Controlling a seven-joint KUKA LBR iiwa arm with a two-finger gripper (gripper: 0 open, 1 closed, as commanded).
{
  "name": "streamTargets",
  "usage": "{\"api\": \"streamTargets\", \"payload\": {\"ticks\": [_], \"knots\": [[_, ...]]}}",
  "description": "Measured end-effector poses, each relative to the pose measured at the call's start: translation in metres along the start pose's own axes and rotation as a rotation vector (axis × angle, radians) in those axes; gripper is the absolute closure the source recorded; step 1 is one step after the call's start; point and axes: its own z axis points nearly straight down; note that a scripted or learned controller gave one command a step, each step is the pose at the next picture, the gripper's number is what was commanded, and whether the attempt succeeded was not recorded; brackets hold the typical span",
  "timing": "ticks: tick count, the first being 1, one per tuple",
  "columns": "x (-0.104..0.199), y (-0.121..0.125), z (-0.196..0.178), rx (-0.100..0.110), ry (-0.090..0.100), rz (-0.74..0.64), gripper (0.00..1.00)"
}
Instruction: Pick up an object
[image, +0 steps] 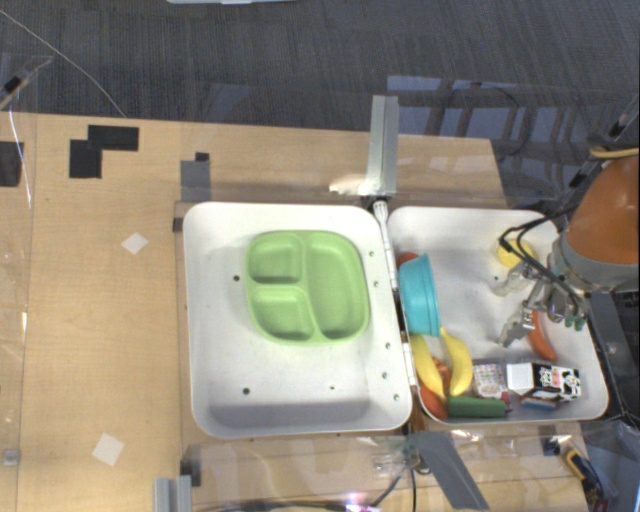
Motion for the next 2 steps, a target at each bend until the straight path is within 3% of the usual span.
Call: {"api": "streamTargets", "payload": {"ticks": [1,2], "knots": [[0.006,-0.001,0.000,0.001,-0.001,-0.002,0.00],[-0.010,0.003,0.000,0.001,0.000,-0.036,0.00]]}}
